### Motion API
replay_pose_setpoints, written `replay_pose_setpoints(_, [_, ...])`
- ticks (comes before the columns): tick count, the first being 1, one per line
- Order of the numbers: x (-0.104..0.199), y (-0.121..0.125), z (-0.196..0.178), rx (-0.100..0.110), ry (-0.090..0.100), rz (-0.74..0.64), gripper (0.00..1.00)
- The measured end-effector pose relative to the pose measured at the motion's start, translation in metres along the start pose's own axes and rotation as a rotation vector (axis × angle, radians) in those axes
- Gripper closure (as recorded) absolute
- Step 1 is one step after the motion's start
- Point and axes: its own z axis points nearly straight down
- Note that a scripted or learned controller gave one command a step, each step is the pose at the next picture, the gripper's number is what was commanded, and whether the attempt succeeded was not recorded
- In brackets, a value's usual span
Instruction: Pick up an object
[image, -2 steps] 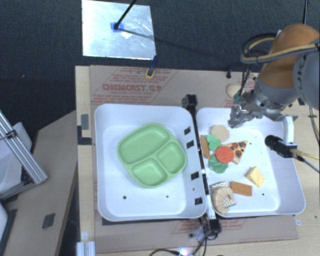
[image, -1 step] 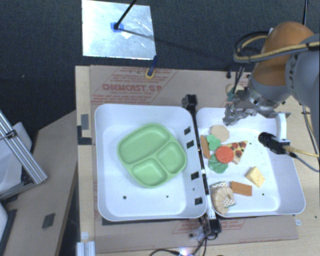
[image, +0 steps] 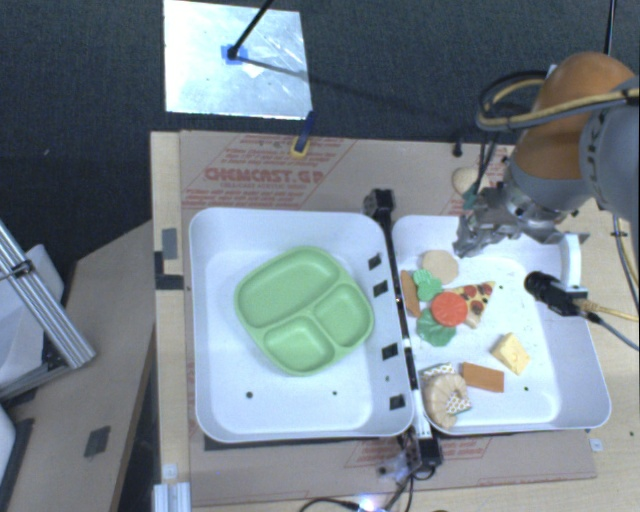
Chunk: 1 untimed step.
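Can't really tell what the gripper (image: 468, 243) fingers are doing, they're just a dark blur pointing down over the back edge of the right bin (image: 575, 385), so no call on open or closed. Nothing's visibly sitting between them either. The tan cookie-looking disc (image: 438, 266) is lying just in front of the gripper tip, close but apart as far as I can see.

Working out from the disc: a green leafy piece (image: 427, 287) is touching its front side, a pizza slice (image: 476, 297) is sitting just to the right of that, and a red round slice (image: 449, 310) is resting on more green stuff in front. Further toward the front from the disc there's a yellow cheese wedge (image: 512, 353), an orange block (image: 483, 377) and a waffle-patterned cookie (image: 445, 397) near the front corner.

The grey arm with its orange band (image: 575, 105) is reaching in behind the disc. Left of it all, a green divided plate (image: 303, 308) is sitting in the left bin (image: 215, 250).
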Motion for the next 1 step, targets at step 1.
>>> replay_pose_setpoints(1, [-0.0034, 0.0095, -0.0035, -0.002, 0.001, -0.004, 1.0])
